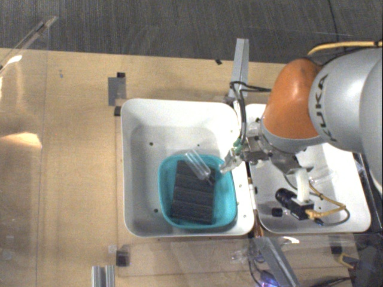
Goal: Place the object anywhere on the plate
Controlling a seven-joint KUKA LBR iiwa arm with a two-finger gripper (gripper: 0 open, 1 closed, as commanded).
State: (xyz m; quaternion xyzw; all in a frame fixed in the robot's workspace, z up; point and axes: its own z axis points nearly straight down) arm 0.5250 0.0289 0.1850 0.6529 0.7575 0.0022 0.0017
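Pale wooden bench (pixel 60 160) was seen against dark grey flooring, with two white bins set side by side on it.

- Hand (pixel 230 161) was found low at the right wall of the left bin (pixel 137 130), by the divider with the right bin (pixel 353 214). Whether it was spread or closed could not be told, as the tip was blurred. Nothing was seen pinched in it.
- Just left of the hand, a clear piece (pixel 198 162) was seen lying on the upper right part of the teal plate (pixel 226 203). Whether it touched the hand could not be resolved.
- The clear piece was taken as the task's object because it was nearest the hand. On that reading it was already on the plate.
- Handling, as judged:
  - It was judged light, thin-walled and rigid, with a smooth, slippery surface.
  - It was judged likely to roll if tubular, and to squirt out or crack under a hard squeeze.
  - A grip was best taken across the short axis at mid-length, with low force.
- Look: the piece was transparent and elongated, like a tube or small cup, and lay at a slant. Highlights were seen along its edges and the teal showed through it, so its outline was hard to pick out.
- A black ribbed block (pixel 192 195) was seen filling the middle of the plate, its upper end right beside the clear piece.
- The plate was set in the lower right part of the left bin.
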